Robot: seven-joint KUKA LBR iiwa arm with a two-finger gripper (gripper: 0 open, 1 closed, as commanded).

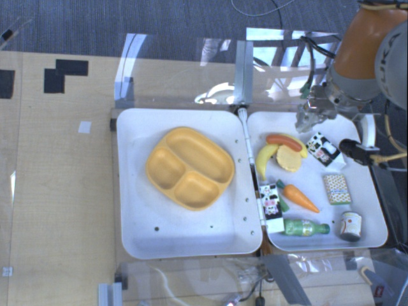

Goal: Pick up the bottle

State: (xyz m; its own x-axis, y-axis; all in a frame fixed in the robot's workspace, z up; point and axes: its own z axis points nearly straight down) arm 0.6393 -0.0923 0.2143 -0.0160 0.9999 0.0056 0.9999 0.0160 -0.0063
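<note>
– What do you see around the bench from your station?
– I see blue-grey carpet [127, 8] along the top, and a thin cable [268, 5] looping over it.
– And the bench itself?
– A pale wood top [57, 183] with black block marks [64, 74] at the left; clear panels [223, 69] catch bright glare.

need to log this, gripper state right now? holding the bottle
gripper: cannot be told; it is over the right bin's far end, well away from the green bottle.
</note>
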